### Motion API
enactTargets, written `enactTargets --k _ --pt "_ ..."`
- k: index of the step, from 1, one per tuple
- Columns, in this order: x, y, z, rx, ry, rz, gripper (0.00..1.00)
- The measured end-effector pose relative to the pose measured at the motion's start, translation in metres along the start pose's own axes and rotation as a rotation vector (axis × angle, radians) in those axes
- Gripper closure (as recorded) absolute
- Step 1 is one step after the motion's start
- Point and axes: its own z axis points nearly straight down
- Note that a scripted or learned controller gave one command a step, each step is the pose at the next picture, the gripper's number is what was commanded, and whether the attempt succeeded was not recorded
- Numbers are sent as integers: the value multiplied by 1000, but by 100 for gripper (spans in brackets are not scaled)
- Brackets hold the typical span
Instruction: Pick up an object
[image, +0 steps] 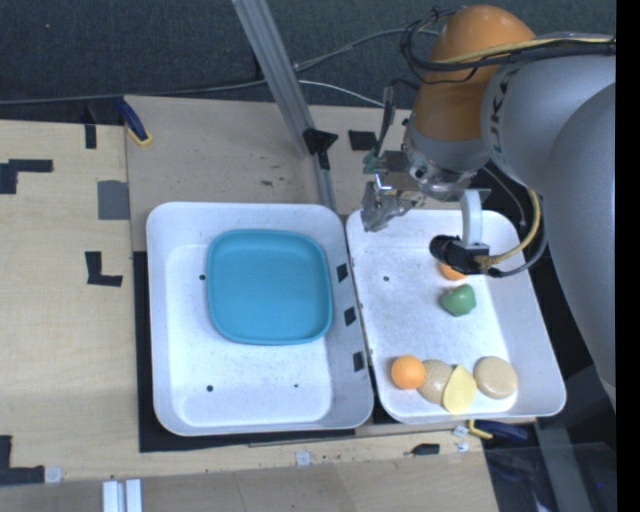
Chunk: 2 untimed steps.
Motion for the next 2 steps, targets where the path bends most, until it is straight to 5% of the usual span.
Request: enactTargets --k 2 --pt "107 -32 -1 0 0 -2 100"
